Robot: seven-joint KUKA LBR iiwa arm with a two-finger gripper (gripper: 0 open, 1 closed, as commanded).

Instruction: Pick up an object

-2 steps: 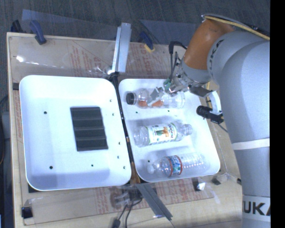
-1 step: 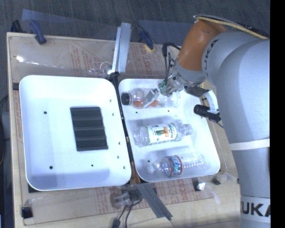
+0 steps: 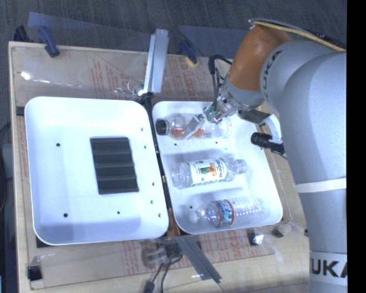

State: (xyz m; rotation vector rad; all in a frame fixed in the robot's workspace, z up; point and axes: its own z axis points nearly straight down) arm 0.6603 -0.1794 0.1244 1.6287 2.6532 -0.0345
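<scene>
Camera view: gripper down in right bin, at far end over top bottle, a small clear one with dark cap and orange contents lying on its side; jaws' state cannot tell, contact with bottle also unclear. Two more clear bottles lying nearer: middle bottle, front bottle; left bin carrying dark ridged block. Likely risks: round, slick body rolling out of a closing grip, or skidding against the bin wall just beside it.
</scene>
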